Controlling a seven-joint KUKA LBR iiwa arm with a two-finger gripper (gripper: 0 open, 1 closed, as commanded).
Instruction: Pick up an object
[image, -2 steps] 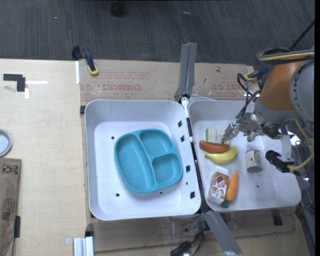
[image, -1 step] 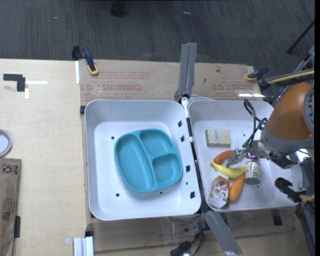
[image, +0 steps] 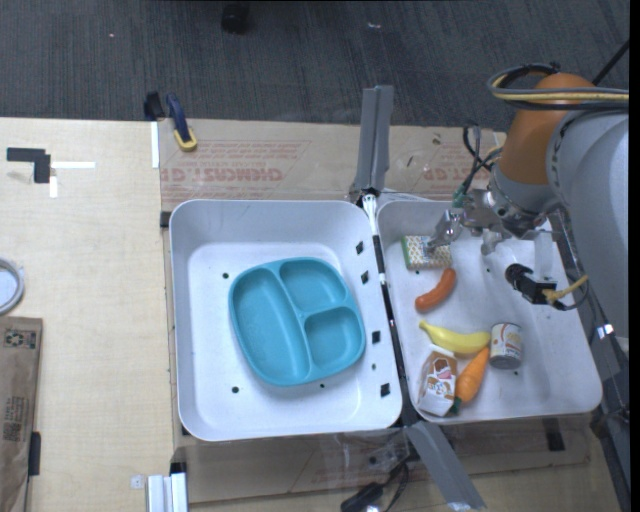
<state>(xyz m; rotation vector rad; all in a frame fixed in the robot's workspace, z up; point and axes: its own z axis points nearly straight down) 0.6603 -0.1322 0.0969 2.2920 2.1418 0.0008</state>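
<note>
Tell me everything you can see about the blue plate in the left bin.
The blue plate is a rounded tray that looks like smooth plastic, split by low ridges into three sections: one long one on its left and two smaller ones on its right. It lies flat, face up, slightly turned, in the middle of the left bin. Only the bin floor touches it.

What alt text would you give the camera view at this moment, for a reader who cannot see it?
The gripper hangs over the far end of the right bin, just above a sponge; nearer lie a sausage, banana, carrot, small can and food packet. The left bin holds a blue divided plate.
</note>
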